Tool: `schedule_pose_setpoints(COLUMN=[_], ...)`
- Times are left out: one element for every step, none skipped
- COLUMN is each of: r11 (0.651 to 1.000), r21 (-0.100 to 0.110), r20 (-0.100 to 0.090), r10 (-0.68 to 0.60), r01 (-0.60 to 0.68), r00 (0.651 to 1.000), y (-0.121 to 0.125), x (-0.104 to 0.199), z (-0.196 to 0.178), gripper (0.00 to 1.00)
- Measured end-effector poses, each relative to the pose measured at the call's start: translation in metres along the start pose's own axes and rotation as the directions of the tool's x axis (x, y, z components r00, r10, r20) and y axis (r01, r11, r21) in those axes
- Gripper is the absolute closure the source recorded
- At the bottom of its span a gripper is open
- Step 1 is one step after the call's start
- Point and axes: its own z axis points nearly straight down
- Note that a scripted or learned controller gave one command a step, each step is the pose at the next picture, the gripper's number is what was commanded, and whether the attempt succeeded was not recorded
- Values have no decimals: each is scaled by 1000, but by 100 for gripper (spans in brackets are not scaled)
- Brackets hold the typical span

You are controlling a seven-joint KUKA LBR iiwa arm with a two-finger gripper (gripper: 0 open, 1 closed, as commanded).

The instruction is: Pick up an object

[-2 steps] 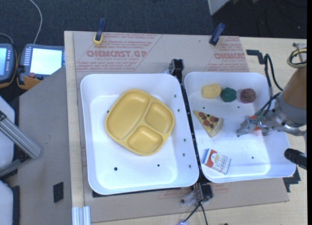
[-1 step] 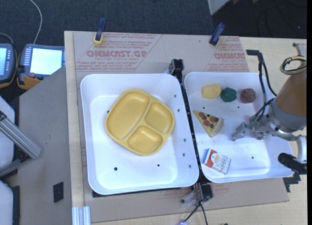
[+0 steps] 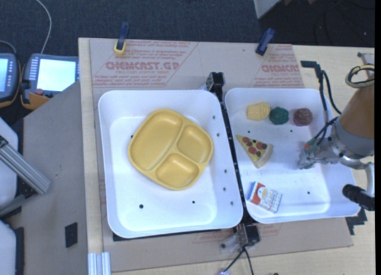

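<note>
Reading "CHEMCAST GP" on the board point(image 3: 141, 65); gripper point(image 3: 308, 159) hovers in the right bin point(image 3: 297, 208), grip state unclear.

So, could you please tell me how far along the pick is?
Nothing looks picked yet: the pizza slice, yellow piece, green ball, brown ball and small carton all lie in the right bin. The gripper hangs low over it. Grasping and lifting remain.

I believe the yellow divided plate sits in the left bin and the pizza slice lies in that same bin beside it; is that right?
Not quite. The yellow divided plate is in the left bin, but the pizza slice lies in the right bin, near its left wall, as the camera view shows.
</note>
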Motion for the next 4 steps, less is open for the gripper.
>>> schedule_pose_setpoints(r11=[1000, 1000, 1000, 1000], r21=[-7, -7, -8, -4], r20=[3, 3, 3, -1], r10=[-3, -3, -3, -8], r01=[3, 3, 3, 8], r00=[1000, 1000, 1000, 1000], y=[3, 3, 4, 13], x=[6, 10, 9, 67], z=[-62, -106, -160, -165], gripper=[100, 100, 100, 100])
